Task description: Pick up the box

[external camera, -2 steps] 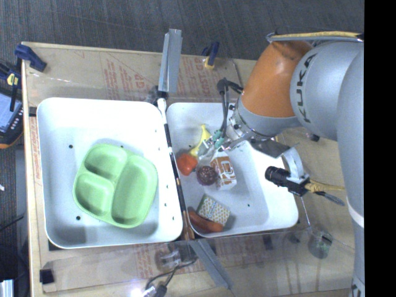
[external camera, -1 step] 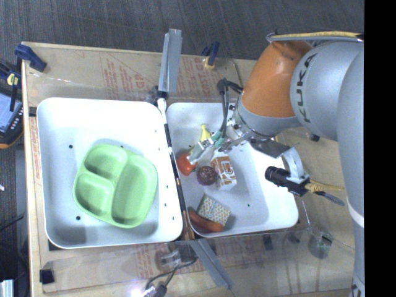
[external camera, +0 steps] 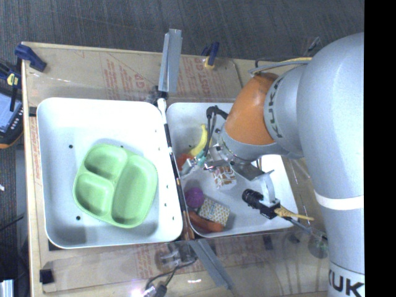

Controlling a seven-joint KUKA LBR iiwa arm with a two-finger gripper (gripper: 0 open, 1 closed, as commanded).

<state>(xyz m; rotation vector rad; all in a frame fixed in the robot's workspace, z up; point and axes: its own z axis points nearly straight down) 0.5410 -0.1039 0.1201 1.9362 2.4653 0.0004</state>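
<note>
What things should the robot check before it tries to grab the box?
1. Box in sight: ok. A small patterned box lies near the front of the right bin.
2. Box free on top: ok, nothing lies over it.
3. Room around box: not ok. A purple ball and an orange piece crowd its sides.
4. Tool over box: not ok, it sits farther back over a small carton.
5. Tool ready to grab: cannot tell.
6. Left bin: ok, the green tray is apart.

The grey arm (external camera: 328, 135) reaches in from the right, its orange band (external camera: 250, 113) above the lowered end effector (external camera: 213, 161).
</note>
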